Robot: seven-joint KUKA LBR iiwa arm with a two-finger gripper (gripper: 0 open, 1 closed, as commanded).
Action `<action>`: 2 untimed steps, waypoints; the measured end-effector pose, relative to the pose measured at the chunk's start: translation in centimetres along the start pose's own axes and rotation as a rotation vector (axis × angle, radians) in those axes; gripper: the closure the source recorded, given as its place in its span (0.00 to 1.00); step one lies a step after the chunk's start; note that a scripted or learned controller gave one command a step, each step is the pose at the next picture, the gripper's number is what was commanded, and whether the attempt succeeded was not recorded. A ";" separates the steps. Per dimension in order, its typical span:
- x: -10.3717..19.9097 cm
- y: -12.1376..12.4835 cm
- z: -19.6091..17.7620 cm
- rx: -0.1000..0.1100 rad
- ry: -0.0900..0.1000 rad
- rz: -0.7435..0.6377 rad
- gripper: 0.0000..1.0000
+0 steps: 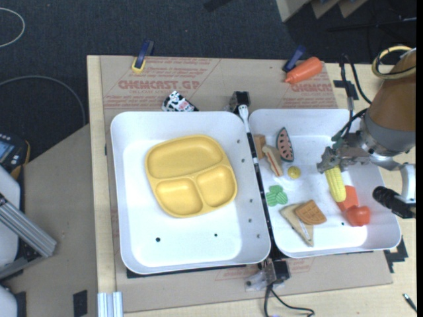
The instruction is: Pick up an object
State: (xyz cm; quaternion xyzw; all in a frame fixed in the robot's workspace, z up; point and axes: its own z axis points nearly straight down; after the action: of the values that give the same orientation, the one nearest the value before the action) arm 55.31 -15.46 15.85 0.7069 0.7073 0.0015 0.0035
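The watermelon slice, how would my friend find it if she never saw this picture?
Start at the right-hand white bin, the one full of toy food. Look near its top left corner, just right of the hot dog. The watermelon slice is a thin wedge, dark red with black seeds and a dark rind, unlike the yellow ball below it.

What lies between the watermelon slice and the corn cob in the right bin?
In the camera view, a small yellow ball lies on the bin floor between the watermelon slice and the corn cob, touching neither.

Arm [395,107] enters from right, orange band above wrist; pincer [334,160] low, pointing left.
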 end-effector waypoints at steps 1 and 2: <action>-0.3 0.9 -4.6 -0.001 0.000 -0.001 1.00; -0.3 1.0 -6.8 0.001 0.001 -0.001 1.00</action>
State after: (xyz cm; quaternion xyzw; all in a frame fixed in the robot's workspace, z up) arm 56.28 -15.74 22.65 0.7065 0.7077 0.0013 0.0028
